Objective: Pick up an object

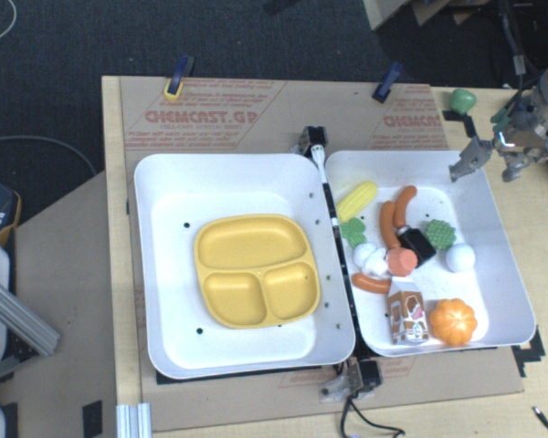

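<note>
While toys fill the right bin, the gripper hangs spread, grasping nothing.

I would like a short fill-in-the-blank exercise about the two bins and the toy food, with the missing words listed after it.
1. The yellow divided tray lies in the ____ bin.
2. The orange pumpkin sits near the right bin's ____ corner.
3. The corn cob is coloured ____.
4. The gripper is above the right bin's ____ corner.

Missing words: left; front right; yellow; far right

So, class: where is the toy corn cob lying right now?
The corn cob lies in the right bin, near its upper left corner, just above the green leafy toy.
</note>
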Action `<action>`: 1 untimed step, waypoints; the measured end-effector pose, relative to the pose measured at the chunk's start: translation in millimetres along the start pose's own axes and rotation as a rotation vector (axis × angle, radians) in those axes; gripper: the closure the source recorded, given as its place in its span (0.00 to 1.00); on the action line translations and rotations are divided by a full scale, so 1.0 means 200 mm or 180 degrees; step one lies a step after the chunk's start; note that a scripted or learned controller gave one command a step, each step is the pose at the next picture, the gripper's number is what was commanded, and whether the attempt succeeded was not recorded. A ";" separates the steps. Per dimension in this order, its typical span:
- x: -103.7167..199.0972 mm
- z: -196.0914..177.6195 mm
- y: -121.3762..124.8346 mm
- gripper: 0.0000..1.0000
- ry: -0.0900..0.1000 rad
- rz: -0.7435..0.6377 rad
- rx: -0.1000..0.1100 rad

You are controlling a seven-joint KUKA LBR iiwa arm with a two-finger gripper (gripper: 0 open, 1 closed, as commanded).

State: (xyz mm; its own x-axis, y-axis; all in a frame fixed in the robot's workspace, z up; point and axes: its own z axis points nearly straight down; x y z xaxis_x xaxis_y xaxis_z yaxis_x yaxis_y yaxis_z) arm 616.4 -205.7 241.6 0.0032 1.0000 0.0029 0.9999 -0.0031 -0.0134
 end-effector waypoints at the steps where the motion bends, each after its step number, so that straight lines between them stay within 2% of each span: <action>1: 0.00 -0.04 0.01 0.00 -0.0011 -0.0010 -0.0044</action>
State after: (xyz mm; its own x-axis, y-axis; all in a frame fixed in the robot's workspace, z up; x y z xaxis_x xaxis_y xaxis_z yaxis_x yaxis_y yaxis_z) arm 619.0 -205.1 250.1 -0.0001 1.0000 -0.0004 1.0000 0.0001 0.0006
